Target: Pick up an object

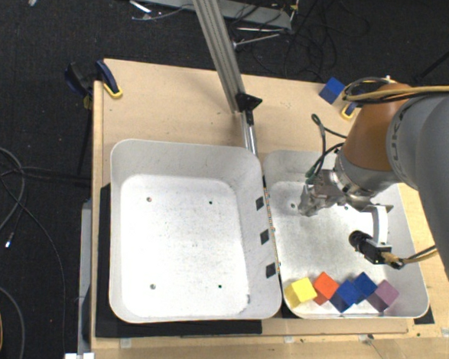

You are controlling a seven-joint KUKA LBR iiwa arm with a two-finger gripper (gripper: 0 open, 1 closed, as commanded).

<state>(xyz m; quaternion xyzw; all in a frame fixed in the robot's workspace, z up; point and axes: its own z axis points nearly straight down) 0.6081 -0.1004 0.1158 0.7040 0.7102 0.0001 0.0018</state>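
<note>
Several small blocks lie in a row along the near edge of the right bin point(290, 168): a yellow block point(301, 291), an orange block point(325, 286), a blue block point(354, 290) and a purple block point(383, 295). My gripper point(311, 202) hangs over the upper left part of that bin, well above and to the left of the blocks. The arm's wrist covers most of it, and nothing shows between its tips.
The left bin point(179, 229) sits beside the right one. A metal pole point(222, 48) slants down to the bench between the bins. A blue block point(332, 89) rests on the bench at the back right, and a blue-yellow clamp point(105, 78) at the back left.
</note>
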